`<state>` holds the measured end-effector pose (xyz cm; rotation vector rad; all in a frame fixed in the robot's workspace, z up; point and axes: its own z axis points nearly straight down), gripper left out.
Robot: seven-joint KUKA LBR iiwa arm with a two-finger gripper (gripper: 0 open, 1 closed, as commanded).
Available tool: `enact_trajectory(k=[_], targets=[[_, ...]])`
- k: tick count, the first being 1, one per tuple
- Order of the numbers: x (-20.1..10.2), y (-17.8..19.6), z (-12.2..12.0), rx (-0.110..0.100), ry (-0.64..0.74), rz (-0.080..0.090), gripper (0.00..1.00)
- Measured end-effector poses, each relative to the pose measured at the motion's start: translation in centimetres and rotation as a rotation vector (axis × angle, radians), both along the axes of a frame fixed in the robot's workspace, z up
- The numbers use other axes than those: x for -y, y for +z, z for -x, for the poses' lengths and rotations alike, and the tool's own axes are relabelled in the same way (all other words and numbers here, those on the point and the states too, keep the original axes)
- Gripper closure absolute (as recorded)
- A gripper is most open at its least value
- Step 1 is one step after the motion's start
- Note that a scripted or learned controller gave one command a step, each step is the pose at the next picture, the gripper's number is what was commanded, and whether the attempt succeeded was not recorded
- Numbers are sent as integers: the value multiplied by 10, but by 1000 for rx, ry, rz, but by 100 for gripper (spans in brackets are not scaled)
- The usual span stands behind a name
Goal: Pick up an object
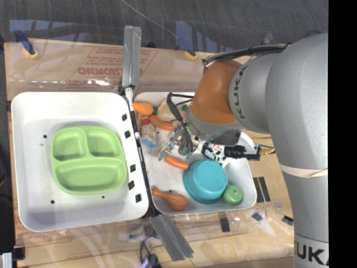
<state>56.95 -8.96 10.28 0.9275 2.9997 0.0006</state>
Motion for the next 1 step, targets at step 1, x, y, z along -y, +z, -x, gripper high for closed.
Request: enact_trajectory(k=[1], targets=[[0,0,0,-1,0,0,0]])
